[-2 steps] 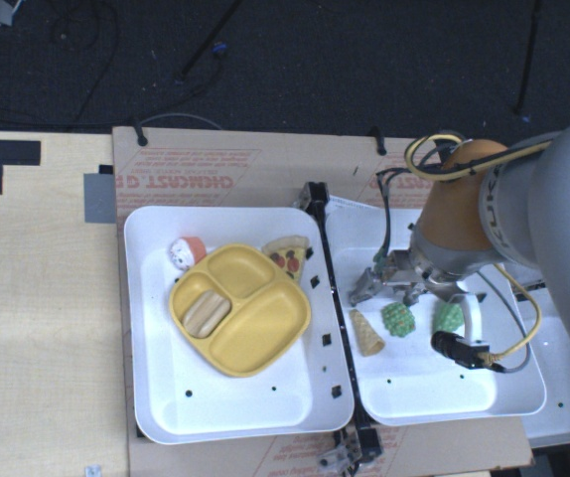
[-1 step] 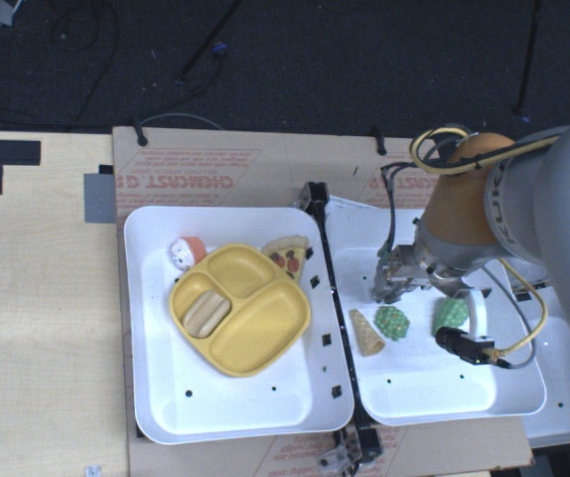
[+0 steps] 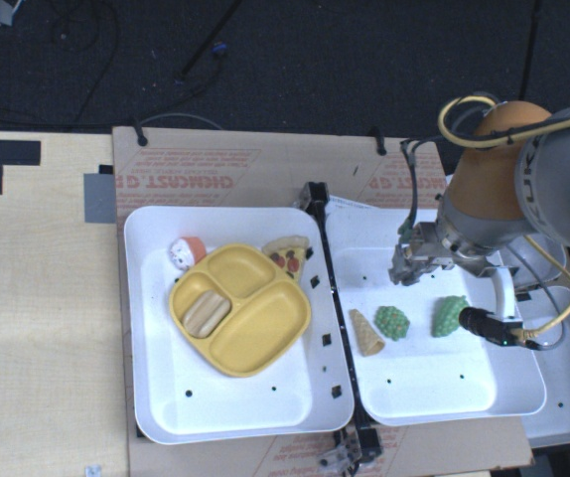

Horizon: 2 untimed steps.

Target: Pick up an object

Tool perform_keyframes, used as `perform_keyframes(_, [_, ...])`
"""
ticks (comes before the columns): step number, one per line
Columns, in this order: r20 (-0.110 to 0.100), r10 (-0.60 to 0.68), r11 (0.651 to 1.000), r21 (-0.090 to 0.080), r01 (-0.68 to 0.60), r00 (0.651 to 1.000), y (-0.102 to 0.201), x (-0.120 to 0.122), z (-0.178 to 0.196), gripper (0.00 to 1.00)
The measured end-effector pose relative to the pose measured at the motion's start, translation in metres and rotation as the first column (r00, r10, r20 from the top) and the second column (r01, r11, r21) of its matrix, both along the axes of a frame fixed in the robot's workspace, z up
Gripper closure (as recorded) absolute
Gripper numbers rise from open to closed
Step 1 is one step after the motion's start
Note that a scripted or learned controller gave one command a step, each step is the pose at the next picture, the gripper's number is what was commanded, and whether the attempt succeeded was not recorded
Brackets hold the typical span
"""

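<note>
A: What are the gripper's point(image 3: 411, 266) jaws doing?

B: I cannot tell how far apart they are; from above it reads as a dark cluster of metal. Nothing shows between them. It hangs over the upper part of the right bin point(image 3: 434, 391), with bare white floor beneath it.

A: How much room is around it?

B: The divider point(image 3: 333, 296) between the two bins lies to its left with open floor between. The bin's back wall is just above it in the view. Below it the floor carries three small things, and beyond those the lower half of the bin is bare. The arm point(image 3: 498, 182) fills the right side, and a black cable end point(image 3: 489, 324) lies near the right wall.

A: What lies in the right bin?

B: A tan cone point(image 3: 366, 332) near the divider, a green bumpy lump point(image 3: 392, 322) just beside it, and a second green piece point(image 3: 450, 316) further right, next to the cable end. All sit below the gripper, apart from it.

A: And the left bin point(image 3: 156, 366)?

B: A yellow divided tray point(image 3: 250, 316) sits tilted in its middle, with a tan bread-like piece point(image 3: 204, 313) in one small compartment. A pizza slice point(image 3: 287, 254) lies at the tray's upper right edge, and a small white and orange toy point(image 3: 186, 252) at its upper left.
</note>
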State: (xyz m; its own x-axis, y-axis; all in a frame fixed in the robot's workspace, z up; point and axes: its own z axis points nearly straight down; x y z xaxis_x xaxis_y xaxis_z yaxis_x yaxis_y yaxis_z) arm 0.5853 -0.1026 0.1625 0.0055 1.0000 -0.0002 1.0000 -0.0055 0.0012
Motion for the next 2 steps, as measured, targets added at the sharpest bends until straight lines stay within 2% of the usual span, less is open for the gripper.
perform_keyframes(2, [0.002,0.007,1.0,-0.001,-0.007,1.0,-0.014,0.013,0.11,1.0])
